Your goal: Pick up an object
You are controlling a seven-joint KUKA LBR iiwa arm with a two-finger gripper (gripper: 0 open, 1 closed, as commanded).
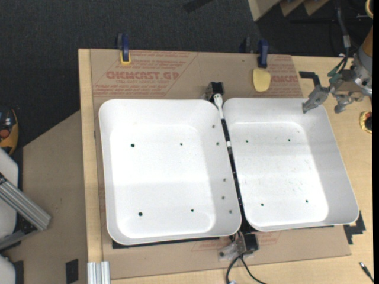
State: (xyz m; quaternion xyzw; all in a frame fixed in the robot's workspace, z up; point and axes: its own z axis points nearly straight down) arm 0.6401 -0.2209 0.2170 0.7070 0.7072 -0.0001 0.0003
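The end effector sits at the upper right of the frame, over the far right corner of the right bin. Its two fingers are spread wide, one pointing down-left to the bin's rim, the other to its right, with nothing between them. The grey arm enters from the right edge just above it.

The two white bins lie side by side on the tabletop, a brown board with faint red print near its top edge. The left bin fills the middle left of the frame and the right bin the middle right; their inner rims touch or nearly touch along a dark strip running down the centre. Each bin floor shows four small dark dots, and a few more dots sit along the left bin's right wall.

A small pale yellow object lies on the board in the upper middle right, outside both bins, just above the top left corner of the right bin and below a blue clamp. It is well apart from the end effector, to its left. A second blue clamp, with a yellow tip, holds the board's top edge further left.
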